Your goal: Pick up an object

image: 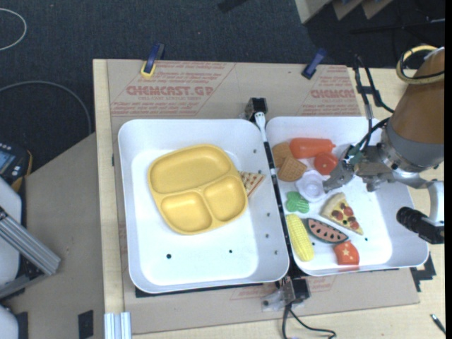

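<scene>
The left bin (134, 210) holds a yellow divided plate (196, 188), with a waffle-patterned wedge (251, 182) poking out at its right edge. In the right bin (395, 249) toy foods crowd the left half: a green piece (296, 203), a corn cob (300, 236), a tan bread piece (290, 168), an orange carrot-like piece (311, 146), a small clear cup (311, 186), a red tomato (325, 163), a watermelon slice (328, 230), a pizza slice (342, 212) and a red strawberry-like piece (347, 253). The gripper (339, 176) hangs low just right of the tomato and cup, above the pizza slice; whether it is open or grips anything cannot be told from here
</scene>
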`<state>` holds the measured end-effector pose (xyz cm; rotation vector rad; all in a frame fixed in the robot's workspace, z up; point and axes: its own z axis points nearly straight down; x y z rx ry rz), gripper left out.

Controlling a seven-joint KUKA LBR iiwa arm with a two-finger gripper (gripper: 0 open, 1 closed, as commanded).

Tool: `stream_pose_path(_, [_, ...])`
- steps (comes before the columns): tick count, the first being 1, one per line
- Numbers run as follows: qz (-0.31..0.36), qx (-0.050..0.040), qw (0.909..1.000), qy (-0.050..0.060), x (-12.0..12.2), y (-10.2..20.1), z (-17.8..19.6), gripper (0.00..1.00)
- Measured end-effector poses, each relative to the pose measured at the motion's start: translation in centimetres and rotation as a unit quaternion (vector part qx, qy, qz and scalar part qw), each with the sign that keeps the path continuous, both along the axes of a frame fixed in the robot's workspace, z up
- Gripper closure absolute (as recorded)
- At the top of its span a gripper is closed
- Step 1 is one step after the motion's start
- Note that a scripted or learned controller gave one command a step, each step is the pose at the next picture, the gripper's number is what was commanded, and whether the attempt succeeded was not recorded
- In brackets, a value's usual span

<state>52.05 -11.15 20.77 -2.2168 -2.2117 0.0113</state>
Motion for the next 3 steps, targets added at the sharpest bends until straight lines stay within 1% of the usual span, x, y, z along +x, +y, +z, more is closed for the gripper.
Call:
stream_pose_path(1, [0.001, -0.0008, 1.0000, -0.006, 0.3, 0.0, 0.6, 0.00])
stream_pose_path(2, [0.001, 0.0003, 1.0000, -0.002, 0.2, 0.6, -5.7, 0.00])
stream_pose_path(3, [0.001, 0.0003, 1.0000, -0.002, -1.0, 1.0, -11.1, 0.00])
